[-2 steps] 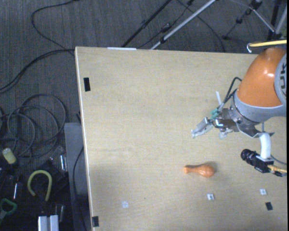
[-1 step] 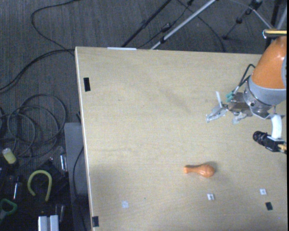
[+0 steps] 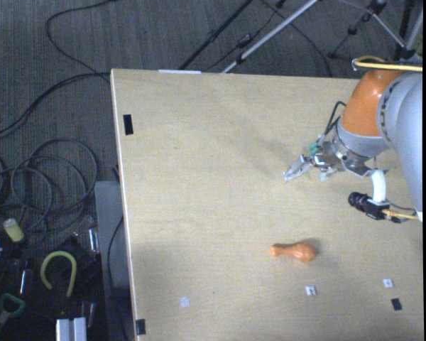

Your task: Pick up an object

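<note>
Gripper (image 3: 303, 168) hanging over the right half of the tabletop (image 3: 199, 190), fingers looking slightly parted and gripping nothing. Orange pear-shaped object (image 3: 296, 251) lying on its side toward the tabletop's near edge, right of centre, well apart from the fingertips. Farther back, grey arm (image 3: 401, 130) reaching in from the right edge.

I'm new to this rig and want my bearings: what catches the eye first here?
The grey arm with its orange band reaches in from the right, its end effector over the tan board. A small orange pear-shaped object lies alone nearer the front. Cables sprawl on the floor at left.
</note>
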Tool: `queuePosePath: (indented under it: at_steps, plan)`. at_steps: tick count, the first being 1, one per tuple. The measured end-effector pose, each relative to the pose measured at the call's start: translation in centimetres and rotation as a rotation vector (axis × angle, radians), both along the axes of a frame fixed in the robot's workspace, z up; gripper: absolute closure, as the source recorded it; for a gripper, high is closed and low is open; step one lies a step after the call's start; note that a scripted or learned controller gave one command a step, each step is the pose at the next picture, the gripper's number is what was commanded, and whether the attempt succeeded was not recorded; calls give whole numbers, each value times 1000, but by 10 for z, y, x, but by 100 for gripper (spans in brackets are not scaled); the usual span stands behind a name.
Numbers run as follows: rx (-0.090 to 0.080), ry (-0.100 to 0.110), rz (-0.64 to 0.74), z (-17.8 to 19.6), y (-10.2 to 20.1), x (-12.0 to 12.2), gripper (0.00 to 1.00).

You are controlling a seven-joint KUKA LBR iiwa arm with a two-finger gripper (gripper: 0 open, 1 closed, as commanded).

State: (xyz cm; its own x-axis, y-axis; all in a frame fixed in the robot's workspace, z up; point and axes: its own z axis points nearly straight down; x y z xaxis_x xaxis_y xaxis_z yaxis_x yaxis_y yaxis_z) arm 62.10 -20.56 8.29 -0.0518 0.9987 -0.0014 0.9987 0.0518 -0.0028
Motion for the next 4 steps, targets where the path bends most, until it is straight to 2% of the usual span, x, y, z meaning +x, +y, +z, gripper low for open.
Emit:
queuePosePath:
  at_steps: [1, 2, 3, 4]
  plan:
    - [-1, 0, 2, 9, 1, 0, 100]
    - [-1, 0, 2, 9, 1, 0, 0]
    - [2, -1, 82, 0, 66, 9, 0]
    - [-1, -2, 221, 1, 93, 38, 0]
